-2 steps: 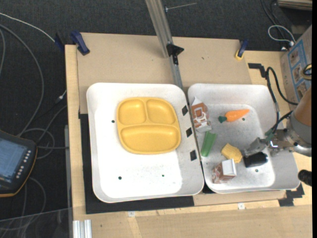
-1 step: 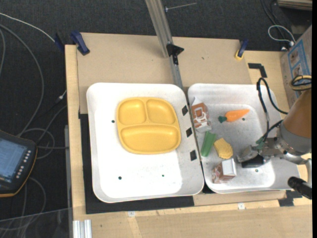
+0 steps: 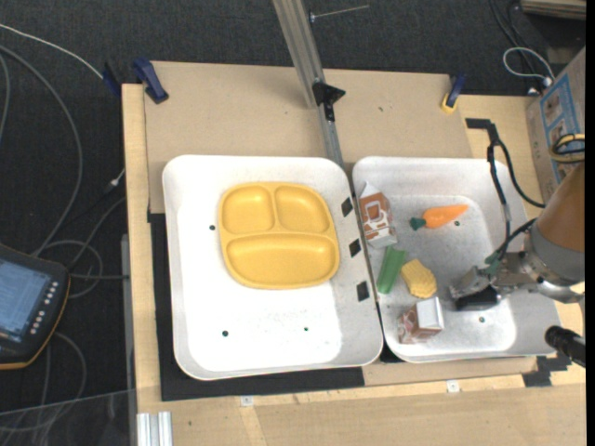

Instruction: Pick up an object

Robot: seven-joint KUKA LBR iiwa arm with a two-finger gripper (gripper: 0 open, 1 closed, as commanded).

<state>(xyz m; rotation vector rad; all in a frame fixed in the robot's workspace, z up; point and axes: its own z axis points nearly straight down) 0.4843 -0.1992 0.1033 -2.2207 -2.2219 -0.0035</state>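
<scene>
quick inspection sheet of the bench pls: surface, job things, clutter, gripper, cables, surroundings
surface: wooden bench bearing left bin and right bin
job's things: in right bin, toy carrot, carton, green block, yellow piece, small box
clutter: yellow divided plate in left bin
grippers: gripper over right bin, right of yellow piece
cables: black cable along right bin's rim; floor cables at left
surroundings: pendant, blue clamp, metal post
</scene>
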